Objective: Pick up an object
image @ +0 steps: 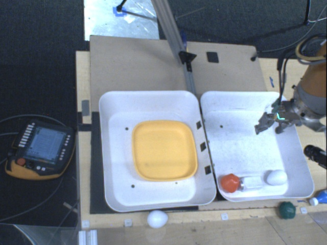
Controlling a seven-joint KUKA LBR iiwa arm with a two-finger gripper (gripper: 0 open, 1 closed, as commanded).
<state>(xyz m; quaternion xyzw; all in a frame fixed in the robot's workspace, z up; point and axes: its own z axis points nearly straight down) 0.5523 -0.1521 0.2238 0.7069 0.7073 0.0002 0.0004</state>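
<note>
My gripper (271,126) hangs over the right bin (240,142), near its right wall, with its dark fingers spread open and nothing between them. Along that bin's front edge lie a red-orange ball (230,182), a clear tube-like piece (252,182) and a white egg-shaped object (276,177). They sit well in front of the gripper. A square yellow plate (164,149) rests in the middle of the left bin (115,137).
Another white egg (157,219) lies on the bench in front of the left bin. A dark green ball (287,210) sits off the right bin's front corner. A slanted metal pole (173,29) rises behind the bins. A teach pendant (38,147) lies far left.
</note>
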